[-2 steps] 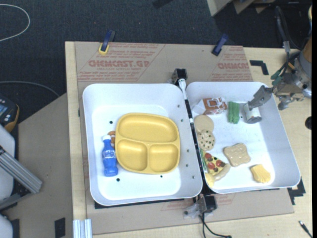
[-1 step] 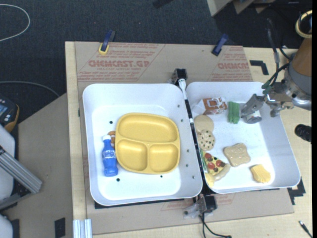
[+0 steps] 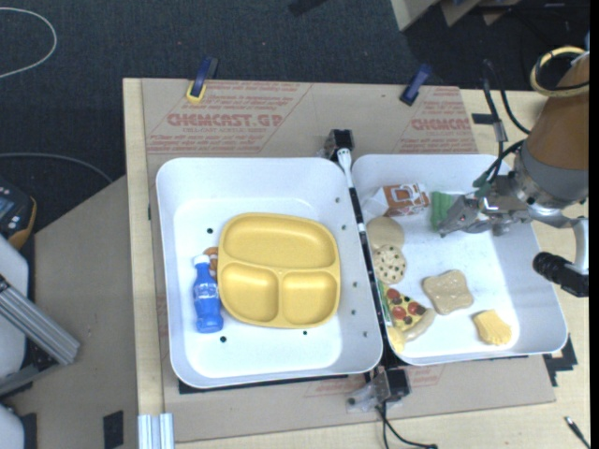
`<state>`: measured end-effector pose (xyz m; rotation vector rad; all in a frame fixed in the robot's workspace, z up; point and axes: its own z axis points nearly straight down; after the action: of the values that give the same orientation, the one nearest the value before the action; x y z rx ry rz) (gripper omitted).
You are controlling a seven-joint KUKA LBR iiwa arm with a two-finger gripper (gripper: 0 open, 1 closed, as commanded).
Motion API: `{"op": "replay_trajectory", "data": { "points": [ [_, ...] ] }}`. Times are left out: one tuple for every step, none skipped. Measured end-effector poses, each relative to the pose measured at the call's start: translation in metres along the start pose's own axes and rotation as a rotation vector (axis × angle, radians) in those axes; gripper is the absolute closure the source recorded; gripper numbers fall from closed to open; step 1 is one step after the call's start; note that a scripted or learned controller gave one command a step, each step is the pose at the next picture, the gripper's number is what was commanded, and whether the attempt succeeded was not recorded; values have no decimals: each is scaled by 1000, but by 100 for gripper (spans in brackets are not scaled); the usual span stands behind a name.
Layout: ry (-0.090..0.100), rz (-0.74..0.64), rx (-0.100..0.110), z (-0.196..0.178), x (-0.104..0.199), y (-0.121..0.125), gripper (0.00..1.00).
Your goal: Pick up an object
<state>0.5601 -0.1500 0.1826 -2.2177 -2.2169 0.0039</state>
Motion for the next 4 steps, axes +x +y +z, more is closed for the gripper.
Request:
{"op": "replay_trajectory", "data": {
  "points": [
    [0, 0, -1, 63, -2, -1, 0],
    [0, 0, -1, 100, -1, -2, 0],
    [-2, 1, -6, 88, -1, -1, 100],
    [-4, -1, -9, 43, 6, -1, 100]
  ]
}}
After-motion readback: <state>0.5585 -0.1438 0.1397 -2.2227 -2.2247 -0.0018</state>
